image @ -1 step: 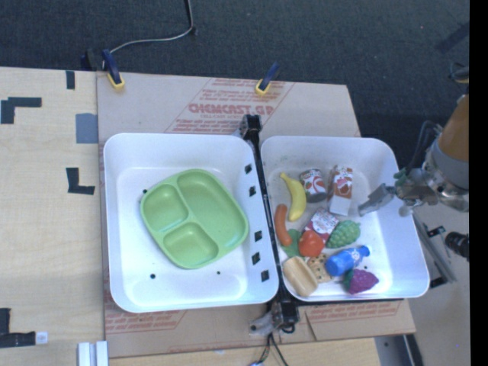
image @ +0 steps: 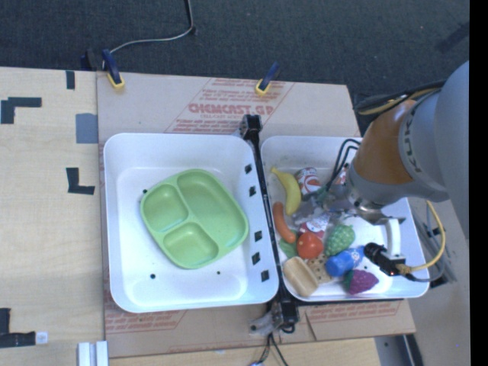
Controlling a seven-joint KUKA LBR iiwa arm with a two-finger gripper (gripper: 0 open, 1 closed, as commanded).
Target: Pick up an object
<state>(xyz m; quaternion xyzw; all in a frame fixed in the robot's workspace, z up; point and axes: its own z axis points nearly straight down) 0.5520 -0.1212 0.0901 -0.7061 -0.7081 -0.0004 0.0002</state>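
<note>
Looking down from the fixed camera, you see the arm reaching in from the right over the right bin, its orange band above the wrist. The gripper is low among the toys at the middle of that bin, but its tip is lost in the clutter, so you cannot tell from this view how it is set or whether it has anything. Take your bearings from that spot. Just to its left lies a yellow banana, with a red-and-white can just above and to the left. Further left and a little lower, an orange carrot runs along the bin's left wall. Directly below the gripper sits a red tomato, and just to the lower right of it a green bumpy fruit. Below those you have a blue toy, a purple bunch of grapes near the bottom wall, and a tan piece of bread in the lower left corner. Well off to the left, in the left bin, a green divided plate lies flat, tilted at an angle to the bin's walls. Both bins rest on a sheet of cardboard.
</note>
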